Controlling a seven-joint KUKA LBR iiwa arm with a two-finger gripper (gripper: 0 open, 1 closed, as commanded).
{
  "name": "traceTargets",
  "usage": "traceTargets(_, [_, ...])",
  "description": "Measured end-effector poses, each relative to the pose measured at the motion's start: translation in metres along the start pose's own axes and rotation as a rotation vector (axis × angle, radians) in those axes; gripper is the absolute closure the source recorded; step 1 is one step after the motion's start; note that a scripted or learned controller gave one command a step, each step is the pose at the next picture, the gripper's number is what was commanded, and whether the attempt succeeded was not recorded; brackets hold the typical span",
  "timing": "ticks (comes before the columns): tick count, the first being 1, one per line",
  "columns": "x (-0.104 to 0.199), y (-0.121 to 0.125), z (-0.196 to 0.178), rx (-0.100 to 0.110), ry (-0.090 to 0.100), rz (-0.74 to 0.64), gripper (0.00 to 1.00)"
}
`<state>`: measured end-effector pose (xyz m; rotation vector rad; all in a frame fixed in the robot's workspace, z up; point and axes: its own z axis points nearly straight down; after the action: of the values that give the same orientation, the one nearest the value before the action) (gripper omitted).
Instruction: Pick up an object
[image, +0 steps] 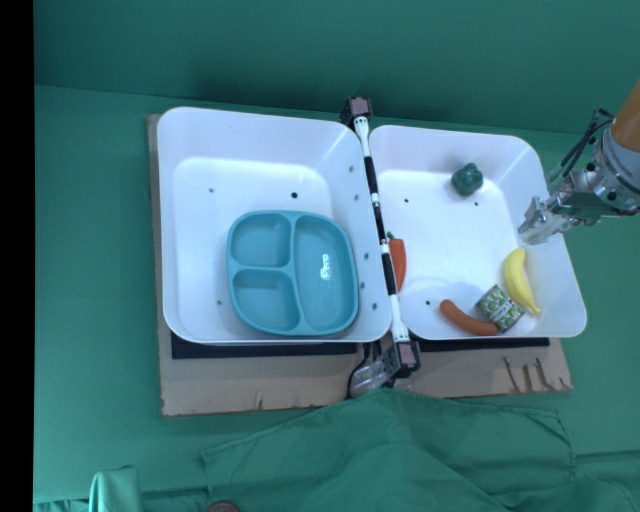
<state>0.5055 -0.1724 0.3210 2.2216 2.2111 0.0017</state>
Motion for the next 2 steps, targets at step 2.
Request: traceTargets(2, [-0.015,-0.038,0.022,0.003,0.001,0.0,1.0])
